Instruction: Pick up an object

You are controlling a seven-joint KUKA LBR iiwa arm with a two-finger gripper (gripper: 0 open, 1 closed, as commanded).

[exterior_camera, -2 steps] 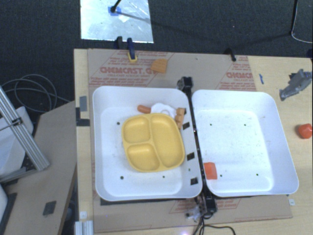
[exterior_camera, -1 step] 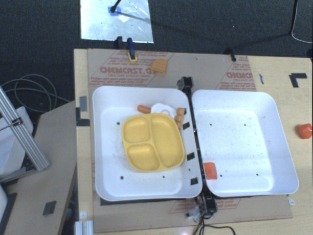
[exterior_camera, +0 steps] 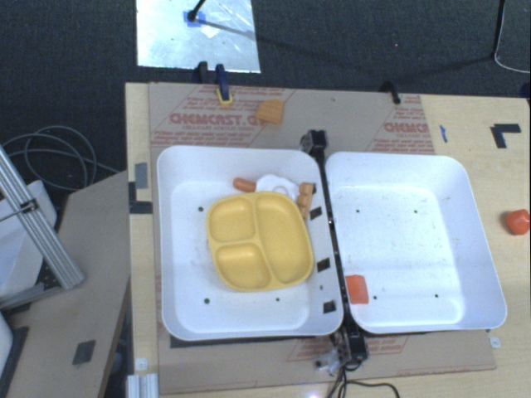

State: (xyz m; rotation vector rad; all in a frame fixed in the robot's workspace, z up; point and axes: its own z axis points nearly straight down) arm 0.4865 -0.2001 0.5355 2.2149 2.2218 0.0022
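A yellow divided plate lies in the left bin. Behind it, a small orange sausage-shaped piece rests beside a white object that the plate partly hides. A small tan piece stands by the bin's right wall. An orange-red block sits in the near left corner of the right bin.
A tan block lies on the cardboard behind the left bin. An orange-red object sits on the bench right of the right bin. A shiny metal sheet lies at the back. Cables and a metal frame stand at the left.
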